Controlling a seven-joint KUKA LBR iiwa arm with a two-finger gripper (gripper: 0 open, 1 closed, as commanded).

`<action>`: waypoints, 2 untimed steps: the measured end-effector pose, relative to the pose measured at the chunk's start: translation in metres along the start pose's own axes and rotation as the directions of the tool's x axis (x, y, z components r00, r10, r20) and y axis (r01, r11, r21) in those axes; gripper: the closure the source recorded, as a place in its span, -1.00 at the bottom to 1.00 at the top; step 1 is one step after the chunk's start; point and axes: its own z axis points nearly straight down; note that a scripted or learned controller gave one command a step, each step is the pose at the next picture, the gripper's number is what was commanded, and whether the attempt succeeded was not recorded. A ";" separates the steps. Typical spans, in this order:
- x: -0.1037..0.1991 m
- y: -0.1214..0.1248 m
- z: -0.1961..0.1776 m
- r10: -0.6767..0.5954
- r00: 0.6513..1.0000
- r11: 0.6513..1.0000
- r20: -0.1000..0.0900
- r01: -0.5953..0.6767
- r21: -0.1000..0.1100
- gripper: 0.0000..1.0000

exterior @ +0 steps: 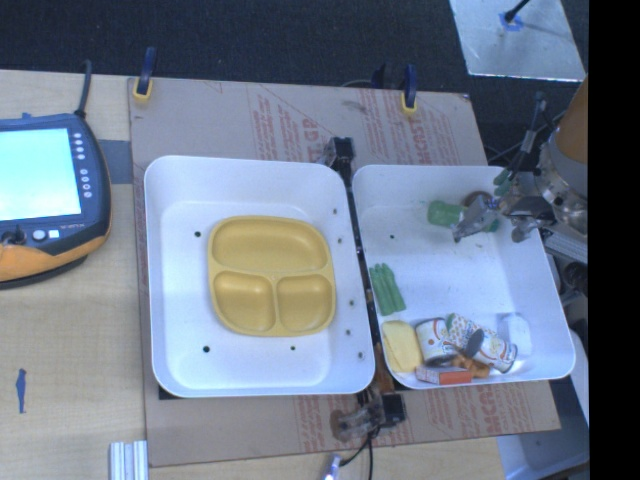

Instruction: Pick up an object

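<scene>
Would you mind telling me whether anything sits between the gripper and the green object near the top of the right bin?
Nothing visible does. The gripper hangs over the upper right part of the right bin, right beside the green object, with bare white floor around them. The pile of items lies apart, in the bin's lower corner.

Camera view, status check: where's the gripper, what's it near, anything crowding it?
Gripper low in right bin, far side. Green block just beside it, not seen between fingers. Other items piled at bin's near edge, clear of it.
</scene>
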 end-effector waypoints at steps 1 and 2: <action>0.023 0.071 0.103 -0.001 1.000 1.000 0.002 0.001 0.001 -1.00; -0.021 0.110 0.145 0.000 1.000 1.000 0.004 0.001 -0.016 -1.00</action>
